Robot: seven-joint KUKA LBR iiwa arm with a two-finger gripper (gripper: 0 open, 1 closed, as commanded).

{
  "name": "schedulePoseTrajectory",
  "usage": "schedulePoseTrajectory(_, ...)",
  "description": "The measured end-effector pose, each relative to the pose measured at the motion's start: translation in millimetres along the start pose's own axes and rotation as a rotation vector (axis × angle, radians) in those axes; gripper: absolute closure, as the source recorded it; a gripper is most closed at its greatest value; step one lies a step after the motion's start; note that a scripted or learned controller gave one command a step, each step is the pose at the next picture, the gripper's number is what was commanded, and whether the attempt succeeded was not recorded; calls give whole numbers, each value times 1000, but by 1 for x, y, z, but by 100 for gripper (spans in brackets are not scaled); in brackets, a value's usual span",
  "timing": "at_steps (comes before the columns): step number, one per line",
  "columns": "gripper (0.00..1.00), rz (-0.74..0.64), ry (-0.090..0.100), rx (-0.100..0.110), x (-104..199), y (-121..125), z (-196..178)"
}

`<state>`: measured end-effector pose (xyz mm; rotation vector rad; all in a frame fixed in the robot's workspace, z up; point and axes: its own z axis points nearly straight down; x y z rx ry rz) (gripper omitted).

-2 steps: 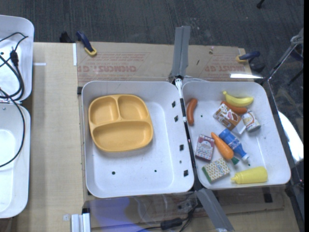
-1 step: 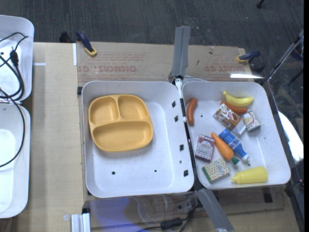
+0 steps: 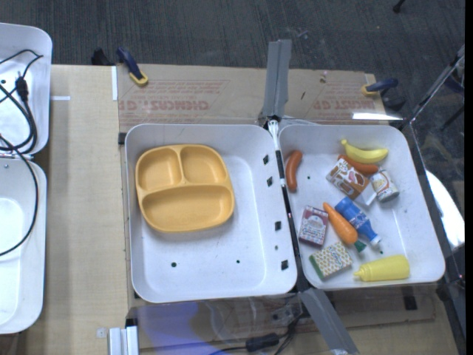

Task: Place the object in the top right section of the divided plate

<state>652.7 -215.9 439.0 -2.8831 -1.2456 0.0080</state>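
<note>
The step in hand, as I judge it, is to choose and grasp one object, because the yellow divided plate (image 3: 142,198) in the left bin (image 3: 199,272) carries nothing yet. All candidates lie in the right bin (image 3: 417,228). The sausage (image 3: 293,168) lies apart near the bin's left wall, and the banana (image 3: 363,152) lies at the far side, so either is easier to take. The carrot (image 3: 340,224) touches the blue bottle (image 3: 356,217), which makes them harder. I would approach from straight above, then release low over the top right section (image 3: 203,165), well inside its ridges. Whether the gripper is released, clenched or grasping something, I cannot tell.
</note>
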Motion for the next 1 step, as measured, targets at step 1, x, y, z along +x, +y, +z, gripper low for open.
schedulePoseTrajectory(1,100,38,1,2,-5,-5,-1)
